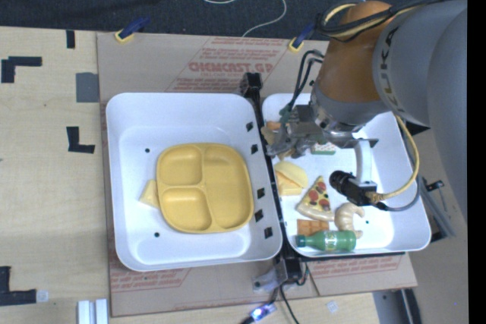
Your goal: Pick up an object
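The arm [380, 64] covers the right bin's [414, 228] upper half. The left bin [129, 125] holds a yellow divided plate [205, 186], its rim clear all round. The gripper [292, 136] hangs by the shared wall; its state cannot be told. The pizza slice [317, 199], cracker [311, 227] and green bottle [328, 241] crowd the near-left corner.

Beside my one claw [292, 139] I count two white bins [125, 163], side by side. The bin left of my claw holds one yellow divided plate [203, 187] with one pale yellow piece [149, 193] poking out at the plate's left edge. The bin under my claw holds one cheese wedge [290, 178], one pizza slice [317, 199], one cracker [311, 227], one green bottle [328, 241] and one beige lump [347, 216].
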